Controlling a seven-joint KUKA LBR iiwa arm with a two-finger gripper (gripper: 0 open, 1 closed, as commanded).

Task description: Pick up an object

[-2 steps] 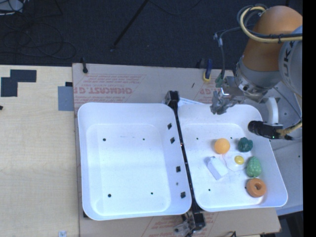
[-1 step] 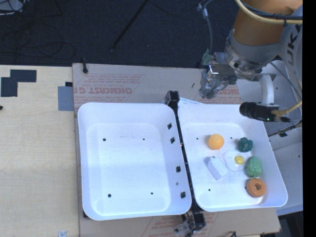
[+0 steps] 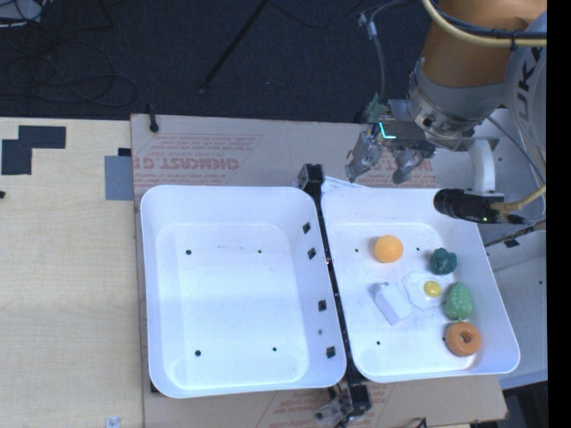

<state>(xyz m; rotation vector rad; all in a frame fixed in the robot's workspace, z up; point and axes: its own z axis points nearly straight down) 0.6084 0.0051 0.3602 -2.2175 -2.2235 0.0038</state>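
Hovering above the far edge of the right-hand shallow white plastic bin (image 3: 500, 364), the two-finger metal gripper (image 3: 385, 165) hangs from the grey arm with its orange band (image 3: 477, 20), which comes in from the right. Its two fingers stand apart, with bare space between them; nothing is caught there, and the fingertips sit over the bin's far rim, near the black divider clips (image 3: 312, 178) where the two bins meet.

All the loose things lie in that right bin. A small orange ball (image 3: 388, 249) sits nearest the gripper, toward the bin's middle. To its right, close to the right wall, is a dark teal knobbly lump (image 3: 442, 260). Below that, a toy fried egg, white with a yellow yolk (image 3: 426, 290), lies flat, and a pale grey-white block (image 3: 387, 304) rests just to its left, the two about touching. A light green bumpy toy, leaf-like in shape (image 3: 459, 300), lies just right of the egg. Nearest the front right corner is a tan ring-shaped toy doughnut (image 3: 463, 338), just below the green piece.

The left-hand shallow white bin (image 3: 156, 239) sits beside it on a sheet of brown cardboard (image 3: 223, 154) laid over the pale wooden bench (image 3: 62, 310).
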